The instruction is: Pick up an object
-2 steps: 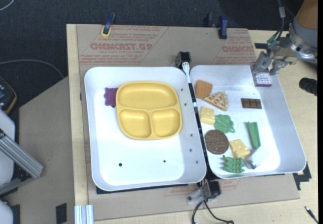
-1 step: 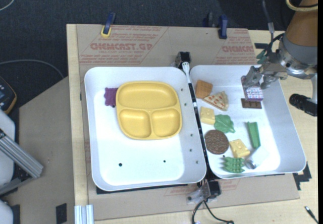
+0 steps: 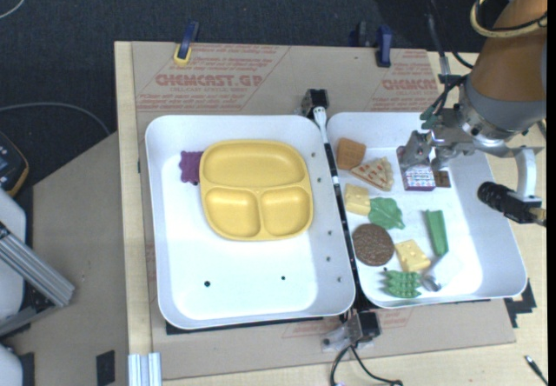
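1. No one object is named by the task, so the likely candidates are the small toy foods in the right-hand shallow white bin (image 3: pixel 502 276). The nearest to the grey two-finger gripper (image 3: pixel 423 160) is a triangular pizza-slice toy (image 3: pixel 373 173), just to the gripper's left.
2. Beyond the pizza slice, further left of the gripper, lies a tan bread-like block (image 3: pixel 351 153). Below the gripper sit a pale yellow cheese-like wedge (image 3: pixel 357 200), a green leafy piece (image 3: pixel 386 212) and a dark brown round patty (image 3: pixel 374 244).
3. Lower still, toward the bin's near edge, are a green stick-shaped vegetable (image 3: pixel 436 231), a yellow holed cheese cube (image 3: pixel 412 255) and a green ruffled lettuce-like piece (image 3: pixel 402 283).
4. The gripper hangs low over the upper part of that bin. A small white-and-maroon label or card shows at its tip, and I cannot tell how wide the fingers stand or whether they have hold of anything.
5. Well to the gripper's left, the other white bin (image 3: pixel 187 289) bears a yellow three-compartment plastic plate (image 3: pixel 256 186) with a purple scrap (image 3: pixel 189 166) touching its far-left rim.
6. Risks, as I judge them: the foods lie close together, so a descent could nudge a neighbour or pinch two pieces. The flat pizza slice offers little height to grip and may slip out. A descent near the bin wall could strike the rim.
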Robot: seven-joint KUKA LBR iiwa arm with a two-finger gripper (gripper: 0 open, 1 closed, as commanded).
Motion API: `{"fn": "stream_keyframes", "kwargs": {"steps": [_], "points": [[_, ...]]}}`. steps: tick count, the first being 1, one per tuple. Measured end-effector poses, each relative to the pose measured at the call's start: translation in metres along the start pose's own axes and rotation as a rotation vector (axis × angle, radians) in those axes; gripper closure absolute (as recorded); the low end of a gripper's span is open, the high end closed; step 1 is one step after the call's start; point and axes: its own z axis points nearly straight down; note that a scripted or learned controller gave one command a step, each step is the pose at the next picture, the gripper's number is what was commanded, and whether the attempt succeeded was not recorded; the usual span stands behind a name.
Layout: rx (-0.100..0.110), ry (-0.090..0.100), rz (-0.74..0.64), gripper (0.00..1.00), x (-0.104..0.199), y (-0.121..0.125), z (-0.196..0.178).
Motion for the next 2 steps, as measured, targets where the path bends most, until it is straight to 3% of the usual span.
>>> {"fn": "stream_keyframes", "kwargs": {"steps": [1,2], "points": [[0.001,-0.001,0.002,1.0,0.023,-0.04,0.003],[0.0,-0.001,0.002,1.0,0.036,-0.056,0.0]]}}
